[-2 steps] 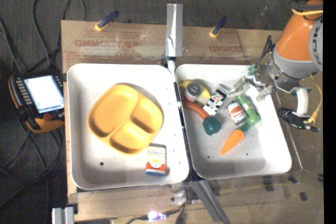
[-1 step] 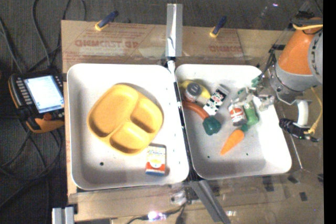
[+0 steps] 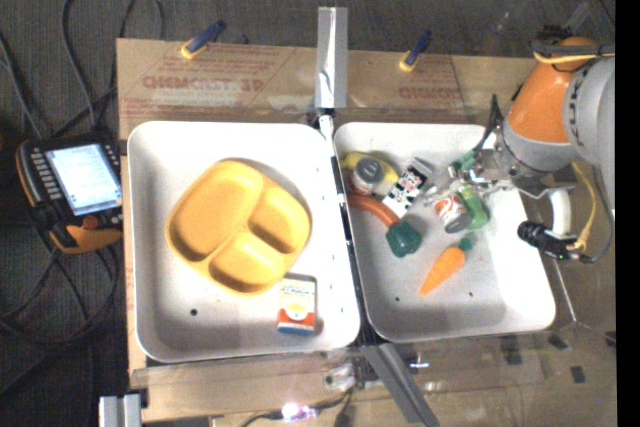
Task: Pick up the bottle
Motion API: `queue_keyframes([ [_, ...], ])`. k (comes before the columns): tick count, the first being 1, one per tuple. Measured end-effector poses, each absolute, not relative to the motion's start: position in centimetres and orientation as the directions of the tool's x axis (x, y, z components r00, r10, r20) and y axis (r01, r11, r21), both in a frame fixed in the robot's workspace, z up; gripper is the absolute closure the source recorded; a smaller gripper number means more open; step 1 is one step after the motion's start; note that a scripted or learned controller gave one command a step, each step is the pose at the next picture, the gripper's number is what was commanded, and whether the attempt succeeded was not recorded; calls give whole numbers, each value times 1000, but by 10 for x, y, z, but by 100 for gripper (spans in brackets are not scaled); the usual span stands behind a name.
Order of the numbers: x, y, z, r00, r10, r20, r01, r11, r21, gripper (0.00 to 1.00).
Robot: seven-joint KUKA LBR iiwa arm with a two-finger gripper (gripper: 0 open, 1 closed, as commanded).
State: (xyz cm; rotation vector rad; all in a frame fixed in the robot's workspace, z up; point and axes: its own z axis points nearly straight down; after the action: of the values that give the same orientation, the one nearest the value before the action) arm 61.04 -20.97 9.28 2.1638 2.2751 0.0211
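In the right bin [image 3: 500, 300], a small yellow bottle [image 3: 369, 174] with a grey top stands near the far left corner. To its right lies a white patterned box [image 3: 408, 185]. My gripper [image 3: 468, 177] hangs over the bin's far right part, well to the right of the bottle and apart from it. Directly under the gripper lie a small red-and-white can [image 3: 451, 211] and a green object [image 3: 473, 213]. I cannot make out whether anything is held.
An orange curved piece [image 3: 371, 208], a dark green cap-like object [image 3: 403, 238] and a carrot [image 3: 442, 269] lie in the right bin. The left bin [image 3: 150, 315] holds a yellow divided plate [image 3: 238, 225] and a small orange carton [image 3: 297, 305]. A tablet [image 3: 72, 177] sits at the far left.
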Motion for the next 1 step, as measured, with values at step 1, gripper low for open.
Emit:
queue_keyframes([
  [1,612,-208,103,-53,999,8,999,52,14,100],
])
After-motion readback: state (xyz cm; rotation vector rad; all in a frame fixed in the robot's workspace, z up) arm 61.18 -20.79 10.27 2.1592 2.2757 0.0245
